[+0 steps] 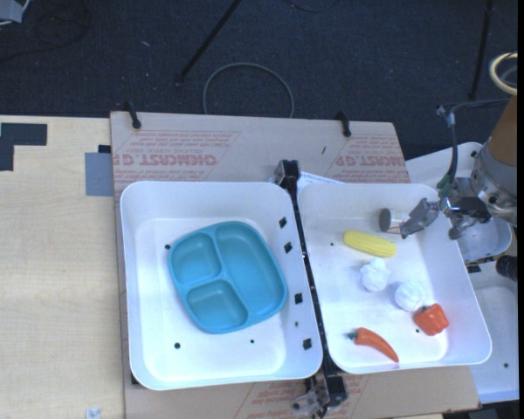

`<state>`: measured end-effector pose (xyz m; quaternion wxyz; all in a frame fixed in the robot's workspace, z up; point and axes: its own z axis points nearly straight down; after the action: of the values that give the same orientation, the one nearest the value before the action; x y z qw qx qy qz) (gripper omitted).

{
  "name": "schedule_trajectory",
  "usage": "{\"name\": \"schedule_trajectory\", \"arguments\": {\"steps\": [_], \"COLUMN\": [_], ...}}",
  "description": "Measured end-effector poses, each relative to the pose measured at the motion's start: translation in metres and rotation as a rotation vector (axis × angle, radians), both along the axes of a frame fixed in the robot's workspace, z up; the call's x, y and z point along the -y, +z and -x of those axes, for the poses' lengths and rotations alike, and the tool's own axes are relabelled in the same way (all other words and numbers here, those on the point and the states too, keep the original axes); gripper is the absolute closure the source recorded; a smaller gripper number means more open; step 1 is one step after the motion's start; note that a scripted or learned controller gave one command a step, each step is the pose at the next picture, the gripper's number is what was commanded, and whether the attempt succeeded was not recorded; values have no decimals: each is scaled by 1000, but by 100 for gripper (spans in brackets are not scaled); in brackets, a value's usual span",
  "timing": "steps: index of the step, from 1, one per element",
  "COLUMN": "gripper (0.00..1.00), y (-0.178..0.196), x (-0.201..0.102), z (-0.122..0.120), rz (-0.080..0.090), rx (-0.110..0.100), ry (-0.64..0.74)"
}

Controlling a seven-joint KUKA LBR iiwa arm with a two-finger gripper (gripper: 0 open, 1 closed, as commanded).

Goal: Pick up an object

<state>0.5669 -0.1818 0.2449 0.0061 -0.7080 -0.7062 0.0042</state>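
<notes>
1. Yellow corn cob [369,243] lay on its side in the right bin [477,353], in the middle of the floor and a little toward the far edge, with nothing gripping it.
2. Just nearer the front from the corn sat a small white lump [375,276], and a second white lump [409,295] rested toward the right wall from the first.
3. A red-orange pepper-like piece [431,319] stood close against that second lump, toward the front right corner.
4. An orange carrot [375,344] lay slantwise near the front edge of the same bin.
5. The gripper [400,223] hung over the far part of the right bin, just beyond the corn toward the far right, reaching in from the right wall; a dark round tip showed at its left end and a grey finger beside it, apparently a little apart, with nothing between them.
6. I could not tell whether any part of the gripper touched the bin floor.
7. The left bin [140,234] held a blue divided tray [227,276], turned at a slant in the middle of its floor.
8. Both bins sat side by side on a brown cardboard sheet [244,151] on the bench.
</notes>
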Motion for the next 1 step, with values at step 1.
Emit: {"name": "schedule_trajectory", "arguments": {"steps": [1], "gripper": [0], "y": [8], "x": [0], "z": [-2], "rz": [2], "rx": [12], "ry": [2]}}
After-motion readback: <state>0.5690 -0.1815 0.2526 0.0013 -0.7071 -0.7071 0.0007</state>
